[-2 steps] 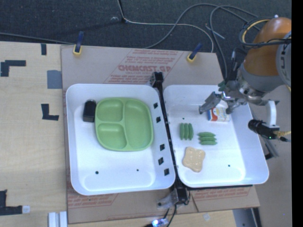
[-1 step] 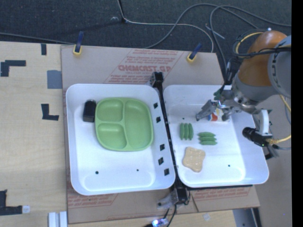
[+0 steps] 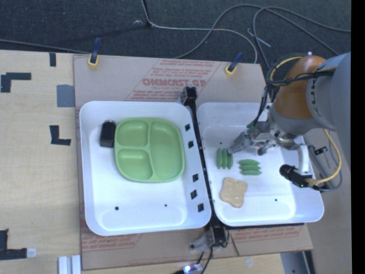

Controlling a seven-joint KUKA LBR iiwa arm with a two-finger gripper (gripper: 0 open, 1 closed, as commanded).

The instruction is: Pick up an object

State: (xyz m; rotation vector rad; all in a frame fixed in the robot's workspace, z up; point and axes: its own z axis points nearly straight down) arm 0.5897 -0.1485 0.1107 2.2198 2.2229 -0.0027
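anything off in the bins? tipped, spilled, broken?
Nothing stands out. In the left bin a green divided plate lies flat with a small black object at its left edge. In the right bin two green pieces and a tan toast-like piece lie apart, below the gripper.

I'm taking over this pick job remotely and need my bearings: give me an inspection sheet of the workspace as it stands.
Surface: brown board carrying the left bin and the right bin, side by side.
Job's things: right bin holds two green pod-like pieces and a tan toast-shaped piece; left bin holds a green divided plate with a small black block at its left edge.
Clutter: nothing seen.
Grippers: gripper low over the right bin, just above the upright green piece; nothing seen between its fingers.
Cables: black cables across the dark floor; yellow cable on the arm.
Surroundings: yellow clamps on the board's far edge.
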